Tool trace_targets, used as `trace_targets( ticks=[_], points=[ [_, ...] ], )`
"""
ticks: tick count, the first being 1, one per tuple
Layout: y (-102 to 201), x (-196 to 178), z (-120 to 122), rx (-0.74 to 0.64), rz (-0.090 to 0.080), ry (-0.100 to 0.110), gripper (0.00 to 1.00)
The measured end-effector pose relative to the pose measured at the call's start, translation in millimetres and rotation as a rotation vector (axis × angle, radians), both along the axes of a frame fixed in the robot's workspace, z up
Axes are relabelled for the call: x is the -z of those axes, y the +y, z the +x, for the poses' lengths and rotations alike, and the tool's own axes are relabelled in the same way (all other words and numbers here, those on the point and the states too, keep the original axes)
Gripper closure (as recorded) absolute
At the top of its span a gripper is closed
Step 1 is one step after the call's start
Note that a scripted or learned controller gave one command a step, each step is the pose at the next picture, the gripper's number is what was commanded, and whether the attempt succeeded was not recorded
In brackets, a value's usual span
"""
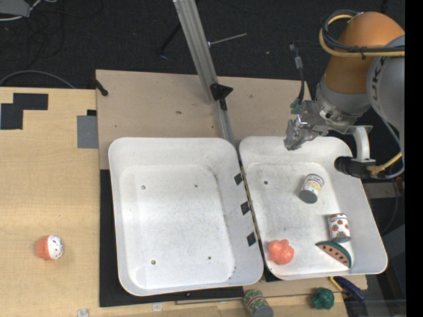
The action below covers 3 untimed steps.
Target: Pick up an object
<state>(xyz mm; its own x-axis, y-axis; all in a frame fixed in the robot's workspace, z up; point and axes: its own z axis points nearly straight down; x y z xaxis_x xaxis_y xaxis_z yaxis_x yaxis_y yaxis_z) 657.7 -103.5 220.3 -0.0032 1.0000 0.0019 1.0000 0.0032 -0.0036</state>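
The right bin holds a small grey can lying near its middle, a white can with red dots, a watermelon slice and a red-orange fruit-like toy along its near side. My gripper hangs over the far edge of this bin, up and to the left of the grey can and apart from it. Nothing shows between its fingertips.
The left bin lies beside the right one. An aluminium post rises behind the bins. A red and white ball rests on the wooden bench at left. A dark can and a green toy sit below the bins.
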Motion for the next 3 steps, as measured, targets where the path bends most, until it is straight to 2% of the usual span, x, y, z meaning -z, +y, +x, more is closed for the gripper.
trace_targets(
  ticks=[1,3],
  points=[
    [47.4,-11.0,0.8,0.0,-0.001,-0.002,1.0],
    [154.3,7.4,-1.6,0.0,0.0,0.002,1.0]
  ],
)
